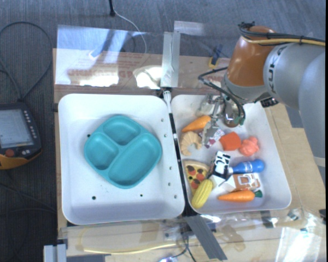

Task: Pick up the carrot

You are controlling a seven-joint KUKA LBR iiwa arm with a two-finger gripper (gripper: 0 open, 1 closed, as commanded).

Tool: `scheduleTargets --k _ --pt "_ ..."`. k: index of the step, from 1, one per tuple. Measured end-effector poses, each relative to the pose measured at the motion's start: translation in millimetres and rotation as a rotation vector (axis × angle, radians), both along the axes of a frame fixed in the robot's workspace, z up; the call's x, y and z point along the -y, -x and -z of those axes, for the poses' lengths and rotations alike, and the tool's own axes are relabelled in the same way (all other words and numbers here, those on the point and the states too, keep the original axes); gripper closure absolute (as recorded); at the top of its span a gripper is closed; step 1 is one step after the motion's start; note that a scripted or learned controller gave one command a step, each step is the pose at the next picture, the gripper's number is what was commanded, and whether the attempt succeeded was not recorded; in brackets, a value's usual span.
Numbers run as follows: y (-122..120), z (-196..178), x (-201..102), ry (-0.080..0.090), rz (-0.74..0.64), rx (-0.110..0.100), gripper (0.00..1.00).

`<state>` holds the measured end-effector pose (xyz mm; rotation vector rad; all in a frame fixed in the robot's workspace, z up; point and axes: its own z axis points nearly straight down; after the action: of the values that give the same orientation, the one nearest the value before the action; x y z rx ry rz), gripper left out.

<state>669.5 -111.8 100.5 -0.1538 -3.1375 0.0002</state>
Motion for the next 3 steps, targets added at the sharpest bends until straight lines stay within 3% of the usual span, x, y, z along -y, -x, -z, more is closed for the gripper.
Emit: scheduleTargets --k 1,2,3 --pt "11.6 8.1 -5.1 -0.005 0.509 0.006 0.0" --pt "25.7 9.5 -17.0 -0.003 0.908 0.013 0.0" --pt "24.2 -2.2 -16.4 0.0 0.907 0.02 1.0"
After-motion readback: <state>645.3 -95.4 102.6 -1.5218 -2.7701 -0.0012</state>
